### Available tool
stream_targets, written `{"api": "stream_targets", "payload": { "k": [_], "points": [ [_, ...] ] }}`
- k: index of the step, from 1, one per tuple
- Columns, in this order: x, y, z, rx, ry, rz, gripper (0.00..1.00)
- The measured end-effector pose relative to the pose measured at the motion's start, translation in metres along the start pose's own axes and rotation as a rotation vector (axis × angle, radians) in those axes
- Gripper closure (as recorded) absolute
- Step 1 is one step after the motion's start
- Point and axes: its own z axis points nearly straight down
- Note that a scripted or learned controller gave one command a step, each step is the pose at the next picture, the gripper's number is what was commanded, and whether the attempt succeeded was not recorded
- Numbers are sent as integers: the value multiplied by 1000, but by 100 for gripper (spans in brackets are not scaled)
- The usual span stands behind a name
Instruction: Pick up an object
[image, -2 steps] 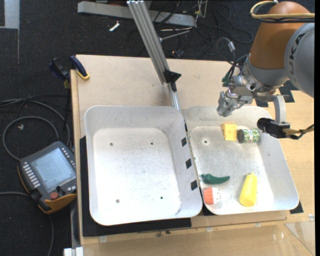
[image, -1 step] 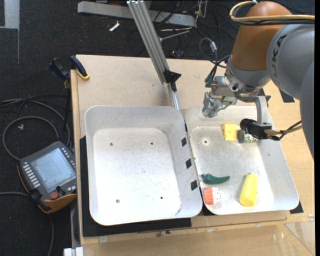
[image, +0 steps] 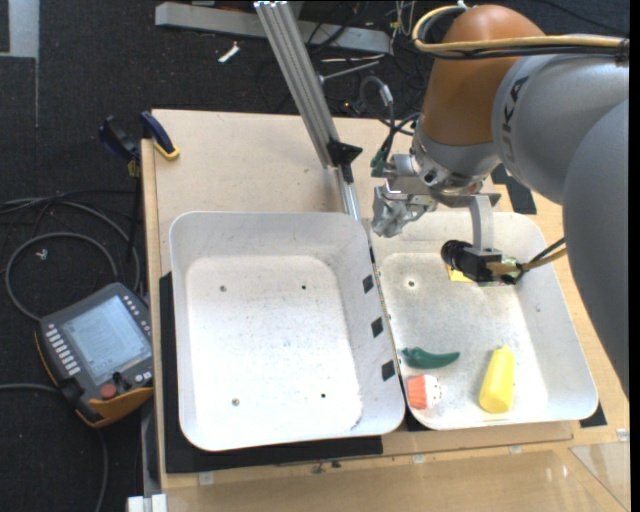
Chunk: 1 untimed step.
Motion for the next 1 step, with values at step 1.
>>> {"api": "stream_targets", "payload": {
  "k": [1],
  "points": [
    [53, -14, 11, 2, 0, 0, 100]
  ]
}}
